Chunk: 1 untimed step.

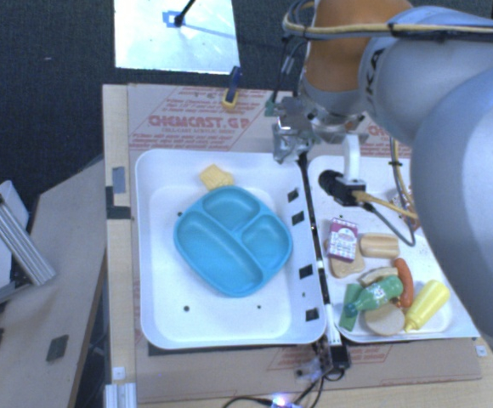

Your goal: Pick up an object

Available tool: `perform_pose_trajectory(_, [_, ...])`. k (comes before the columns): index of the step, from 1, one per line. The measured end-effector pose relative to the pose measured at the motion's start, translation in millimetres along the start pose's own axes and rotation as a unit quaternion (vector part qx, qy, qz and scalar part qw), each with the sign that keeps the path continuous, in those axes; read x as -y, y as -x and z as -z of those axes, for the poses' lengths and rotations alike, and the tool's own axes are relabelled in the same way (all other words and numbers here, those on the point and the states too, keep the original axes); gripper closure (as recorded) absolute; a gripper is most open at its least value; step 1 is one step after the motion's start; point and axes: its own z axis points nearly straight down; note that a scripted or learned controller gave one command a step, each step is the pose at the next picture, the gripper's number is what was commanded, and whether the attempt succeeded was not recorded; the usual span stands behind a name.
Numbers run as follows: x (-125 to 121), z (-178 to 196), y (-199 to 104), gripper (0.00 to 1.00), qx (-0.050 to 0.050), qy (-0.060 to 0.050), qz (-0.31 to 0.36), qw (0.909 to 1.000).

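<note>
1. A worktop (85, 228) of pale board stands against a dark fabric backdrop and carries two shallow white bins side by side on printed cardboard.
2. The right bin (450, 321) holds a heap of toy food near the worktop's front edge: a small pink-and-white box (343, 240), a tan bread roll (379, 246), a red sausage (405, 280), a yellow corn-like piece (427, 303), a green bottle-shaped piece (371, 295) and a round brown slice (386, 320).
3. The left bin (157, 313) holds a blue three-compartment plastic plate (232, 240), with a small yellow waffle-like piece (217, 176) just behind it.
4. The end effector (291, 147) hangs over the bins' shared divider near their back rims; whether it is clenched or released cannot be told, and nothing shows between its fingers.
</note>
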Motion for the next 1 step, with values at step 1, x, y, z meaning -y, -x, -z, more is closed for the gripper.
perform_pose_trajectory(1, [0.5,-12.8,-8.3,1.0,0.0,-0.001,0.0,1.0])
